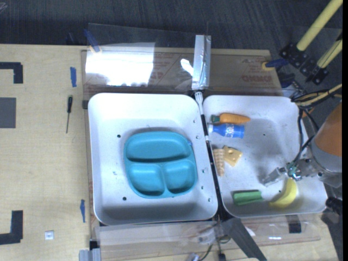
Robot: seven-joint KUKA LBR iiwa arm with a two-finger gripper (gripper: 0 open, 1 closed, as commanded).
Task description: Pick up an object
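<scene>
Inspection found the claw [276,174], finger state indeterminable, low in the right bin [255,109], with the banana [286,194] just beneath-right and green block [247,197] lower-left; advisable approach was centring over the banana before closing.

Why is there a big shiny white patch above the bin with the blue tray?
In the camera view, light bounces off the clear sheet behind the left bin, making glare; the blue tray stays sharp and evenly lit, while the gripper by the banana looks slightly blurred.
</scene>
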